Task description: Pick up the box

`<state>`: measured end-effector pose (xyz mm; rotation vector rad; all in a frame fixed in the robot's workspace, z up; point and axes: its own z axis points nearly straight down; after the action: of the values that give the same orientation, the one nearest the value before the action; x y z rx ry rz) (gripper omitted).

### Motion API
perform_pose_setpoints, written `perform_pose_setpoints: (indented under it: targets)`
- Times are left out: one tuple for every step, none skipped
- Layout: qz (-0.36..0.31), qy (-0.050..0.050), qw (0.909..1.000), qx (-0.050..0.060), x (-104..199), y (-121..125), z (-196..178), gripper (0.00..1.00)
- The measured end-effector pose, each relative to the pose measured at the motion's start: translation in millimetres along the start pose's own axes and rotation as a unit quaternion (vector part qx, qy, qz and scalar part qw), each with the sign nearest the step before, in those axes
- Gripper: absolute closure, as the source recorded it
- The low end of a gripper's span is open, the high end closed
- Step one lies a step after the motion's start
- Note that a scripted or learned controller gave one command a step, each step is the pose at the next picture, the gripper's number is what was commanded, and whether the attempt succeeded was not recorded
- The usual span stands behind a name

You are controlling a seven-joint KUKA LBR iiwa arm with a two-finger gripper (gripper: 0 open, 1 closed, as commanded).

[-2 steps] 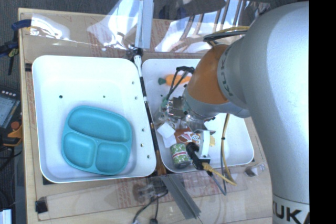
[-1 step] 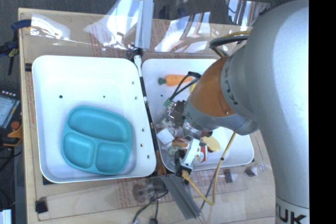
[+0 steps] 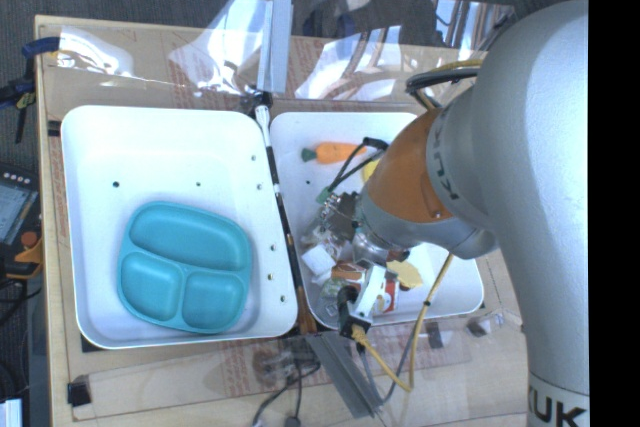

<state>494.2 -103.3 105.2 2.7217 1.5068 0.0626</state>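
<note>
A: Near edge, right bin (image 3: 465, 300)?
B: End effector (image 3: 352, 305) low over clutter at the near left corner. Grip state: cannot tell. A small box (image 3: 350, 272), white and brown, lies just beside it.
A: Left bin (image 3: 90, 215)?
B: Teal divided tray (image 3: 185, 265), near half.
A: Far edge?
B: Orange carrot (image 3: 335, 153) in the right bin.
</note>
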Motion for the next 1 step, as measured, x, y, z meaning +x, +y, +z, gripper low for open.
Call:
perform_pose_setpoints:
  targets:
    - [0.003, -0.001, 1.0000, 0.000, 5.0, -3.9, -0.3, 0.00]
